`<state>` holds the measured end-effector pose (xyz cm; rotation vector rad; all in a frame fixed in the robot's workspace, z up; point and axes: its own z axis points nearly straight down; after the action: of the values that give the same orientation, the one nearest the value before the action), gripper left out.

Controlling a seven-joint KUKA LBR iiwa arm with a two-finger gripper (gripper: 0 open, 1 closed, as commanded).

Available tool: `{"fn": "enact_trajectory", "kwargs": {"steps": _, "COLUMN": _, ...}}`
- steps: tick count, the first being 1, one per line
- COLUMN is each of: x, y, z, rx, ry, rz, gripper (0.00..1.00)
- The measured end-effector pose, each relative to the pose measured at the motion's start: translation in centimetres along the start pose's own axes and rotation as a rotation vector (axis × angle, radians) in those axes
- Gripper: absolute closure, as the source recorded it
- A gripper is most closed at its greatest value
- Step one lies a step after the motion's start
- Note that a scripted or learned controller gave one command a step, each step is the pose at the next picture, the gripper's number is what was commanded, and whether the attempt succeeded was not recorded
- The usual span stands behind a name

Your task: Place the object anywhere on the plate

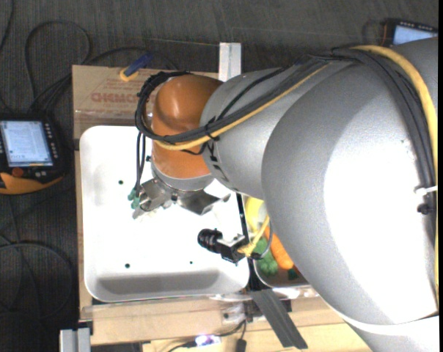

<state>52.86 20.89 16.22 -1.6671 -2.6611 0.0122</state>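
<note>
My gripper (142, 199) hangs over the left white bin (108, 262), near its middle and slightly left, below the orange band (179, 116) of the arm. Small green parts show at its tip. I cannot make out anything held there. At the left edge of the right bin, a yellow object (255, 215), an orange object (280, 254) and a green object (262, 246) lie close together, partly hidden by the arm. The arm's grey body covers most of the right bin.
A black cable plug (213, 240) hangs from the arm over the left bin's right side. A cardboard box (104, 97) lies behind the bin. A teach pendant (22, 149) rests on the floor to the left.
</note>
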Motion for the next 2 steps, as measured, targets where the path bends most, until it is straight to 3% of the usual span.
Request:
{"fn": "enact_trajectory", "kwargs": {"steps": 1, "x": -6.1, "y": -2.7, "z": 1.4, "rx": 0.002, "ry": 0.002, "rz": 0.105, "gripper": 1.00}}
{"fn": "enact_trajectory", "kwargs": {"steps": 2, "x": 3.1, "y": -2.6, "z": -0.9, "rx": 0.000, "ry": 0.003, "rz": -0.090, "gripper": 1.00}}
